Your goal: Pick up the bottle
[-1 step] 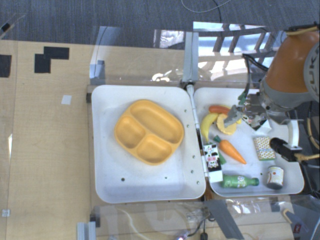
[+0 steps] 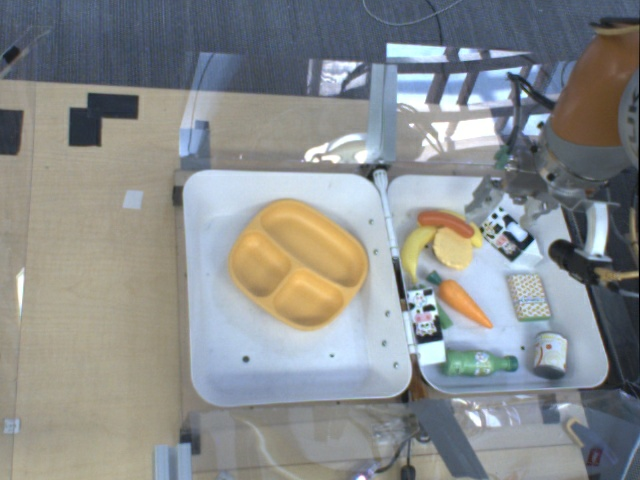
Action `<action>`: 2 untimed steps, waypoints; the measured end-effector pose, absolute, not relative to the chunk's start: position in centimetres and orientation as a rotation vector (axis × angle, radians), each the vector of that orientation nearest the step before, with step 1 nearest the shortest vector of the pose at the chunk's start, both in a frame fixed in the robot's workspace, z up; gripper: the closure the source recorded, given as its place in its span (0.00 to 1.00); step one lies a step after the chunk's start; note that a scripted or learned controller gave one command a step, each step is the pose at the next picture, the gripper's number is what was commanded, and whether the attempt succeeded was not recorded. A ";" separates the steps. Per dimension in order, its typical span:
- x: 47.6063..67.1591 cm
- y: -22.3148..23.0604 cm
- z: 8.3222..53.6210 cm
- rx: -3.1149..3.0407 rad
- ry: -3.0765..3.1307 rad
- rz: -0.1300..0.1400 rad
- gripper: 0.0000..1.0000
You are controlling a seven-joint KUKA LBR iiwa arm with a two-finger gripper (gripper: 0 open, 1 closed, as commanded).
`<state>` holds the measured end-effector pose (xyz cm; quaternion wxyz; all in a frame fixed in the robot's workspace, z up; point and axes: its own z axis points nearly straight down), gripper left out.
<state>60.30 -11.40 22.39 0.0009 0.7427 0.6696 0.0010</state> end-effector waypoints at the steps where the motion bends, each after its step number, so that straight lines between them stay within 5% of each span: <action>1: 60.0 -4.2 24.7 2.932 1.129 -0.001 0.00; 2: 60.0 -4.1 25.7 2.926 1.142 -0.002 1.00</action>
